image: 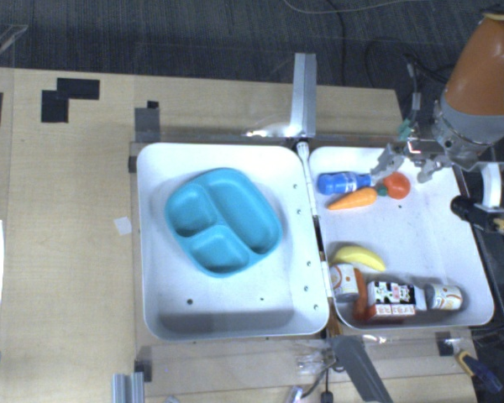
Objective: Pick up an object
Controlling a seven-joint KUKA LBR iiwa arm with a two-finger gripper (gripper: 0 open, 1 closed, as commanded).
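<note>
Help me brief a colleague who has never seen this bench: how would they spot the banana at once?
Look at the right-hand white bin, the one nearest the arm. Along its near edge lies a bottle on its side, and the banana sits just behind the bottle's left end. It is the only yellow, curved thing there; the carrot further back is orange and straight.

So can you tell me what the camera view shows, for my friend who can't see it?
A grey robot arm with an orange band reaches from the right over the right white bin, its gripper above a small blue bottle, an orange toy carrot and a red-orange ball. Nearer the front lie a yellow banana and a dark sauce bottle. The left white bin holds a blue divided plate.
</note>
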